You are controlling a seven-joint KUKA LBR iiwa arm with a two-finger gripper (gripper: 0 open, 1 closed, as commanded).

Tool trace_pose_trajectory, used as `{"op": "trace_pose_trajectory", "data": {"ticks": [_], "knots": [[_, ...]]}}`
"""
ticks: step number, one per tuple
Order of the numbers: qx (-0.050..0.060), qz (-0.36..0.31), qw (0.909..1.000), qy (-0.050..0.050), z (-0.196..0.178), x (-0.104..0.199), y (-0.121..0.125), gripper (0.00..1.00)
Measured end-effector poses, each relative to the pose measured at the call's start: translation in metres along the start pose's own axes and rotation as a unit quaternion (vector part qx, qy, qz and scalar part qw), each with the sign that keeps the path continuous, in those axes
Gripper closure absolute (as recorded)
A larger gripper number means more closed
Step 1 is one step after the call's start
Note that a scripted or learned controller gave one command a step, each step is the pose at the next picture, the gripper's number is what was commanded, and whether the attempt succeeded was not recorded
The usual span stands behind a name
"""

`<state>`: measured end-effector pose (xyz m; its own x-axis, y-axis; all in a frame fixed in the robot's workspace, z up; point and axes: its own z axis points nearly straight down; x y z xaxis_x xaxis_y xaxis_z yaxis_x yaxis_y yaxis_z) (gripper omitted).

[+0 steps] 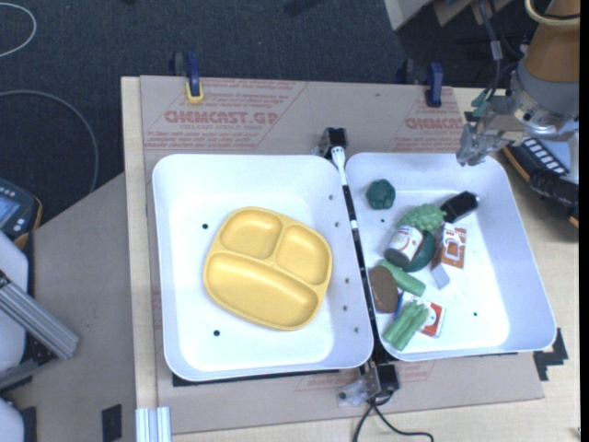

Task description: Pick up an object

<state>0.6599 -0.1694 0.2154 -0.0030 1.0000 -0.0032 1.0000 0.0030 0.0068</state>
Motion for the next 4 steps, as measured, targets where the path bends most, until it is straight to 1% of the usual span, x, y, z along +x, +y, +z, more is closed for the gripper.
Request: {"op": "trace_pose_trajectory", "data": {"ticks": [4], "knots": [[-0.007, -0.002, 1.0, -0.004, -0.043, 0.0, 0.003, 1.0]]}}
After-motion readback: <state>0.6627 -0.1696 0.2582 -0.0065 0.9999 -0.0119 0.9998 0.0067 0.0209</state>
